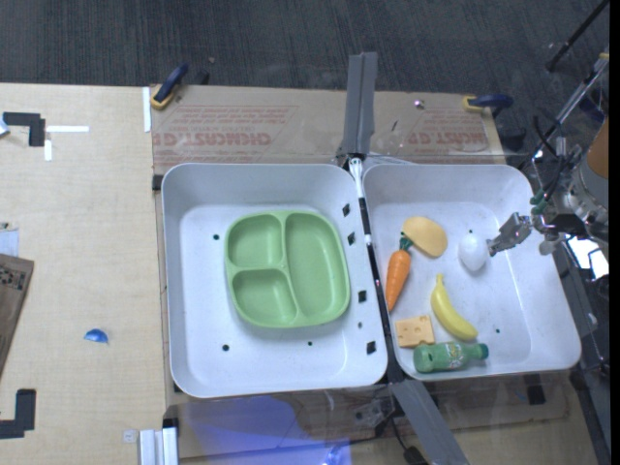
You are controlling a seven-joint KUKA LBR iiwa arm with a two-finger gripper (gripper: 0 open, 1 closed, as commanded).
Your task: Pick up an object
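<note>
Camera view: end effector (511, 232) blurred beside white egg (473, 253), arm cropped.

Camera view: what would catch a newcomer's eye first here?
The green tray, with three compartments, lies in the left bin. The right bin holds a cluster of toy food: carrot, banana, cheese, green bottle and a white egg. The gripper hangs just right of the egg.

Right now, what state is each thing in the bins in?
Green plate: flat, left bin, compartments bare.
Carrot: lying, right bin.
Banana: lying loose.
Green bottle: on its side.
White egg: loose, beside gripper.
Cheese: flat.
</note>
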